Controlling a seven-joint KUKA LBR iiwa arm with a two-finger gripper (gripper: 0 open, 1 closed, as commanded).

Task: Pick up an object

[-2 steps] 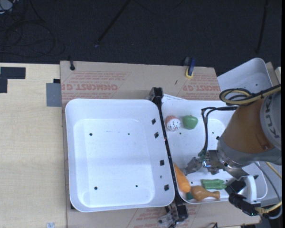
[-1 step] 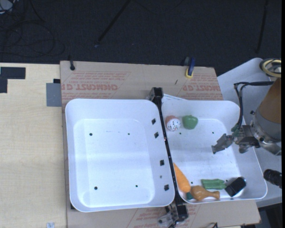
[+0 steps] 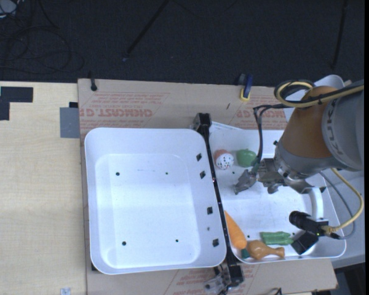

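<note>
My gripper (image 3: pixel 258 184) hangs over the middle of the right bin (image 3: pixel 332 251), open, with nothing between its fingers. Just to its upper left lie a white ball with red dots (image 3: pixel 224 160) and a green rounded object (image 3: pixel 246 158), both near the bin's far left corner and apart from the gripper. At the bin's near edge lie an orange carrot (image 3: pixel 235 229), a green flat piece (image 3: pixel 275 238) and a tan gourd-shaped toy (image 3: pixel 262 249).
The left bin (image 3: pixel 104 165) stands beside the right one, with a black divider rail (image 3: pixel 212 189) between them. Both bins rest on cardboard (image 3: pixel 141 106). The arm's orange band (image 3: pixel 307 128) looms over the right bin's far right part.
</note>
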